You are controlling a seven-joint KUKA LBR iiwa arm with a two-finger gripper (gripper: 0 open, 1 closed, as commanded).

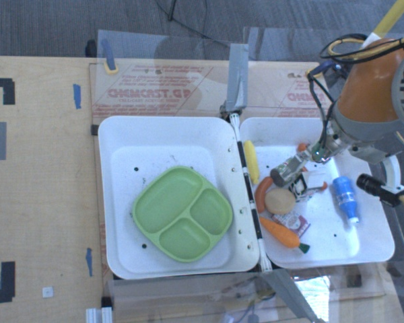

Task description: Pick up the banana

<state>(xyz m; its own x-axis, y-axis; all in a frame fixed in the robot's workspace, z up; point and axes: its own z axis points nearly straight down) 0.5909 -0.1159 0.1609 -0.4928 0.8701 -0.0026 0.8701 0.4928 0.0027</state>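
The banana point(251, 161) is small and yellow. It lies lengthwise against the left wall of the right bin point(370, 247), near the divider. My gripper point(290, 180) hangs over the middle of that bin, to the right of the banana and slightly nearer the front, apart from it. Its fingers stand open with nothing between them, just above a round tan item point(279, 202).
A green divided plate point(182, 214) lies in the left bin point(121, 147). The right bin also holds an orange sausage-like piece point(261, 192), a carrot point(281, 231), a white wrapper point(299, 225) and a blue bottle point(345, 198). The arm's orange band point(367, 79) looms over the bin's back right.
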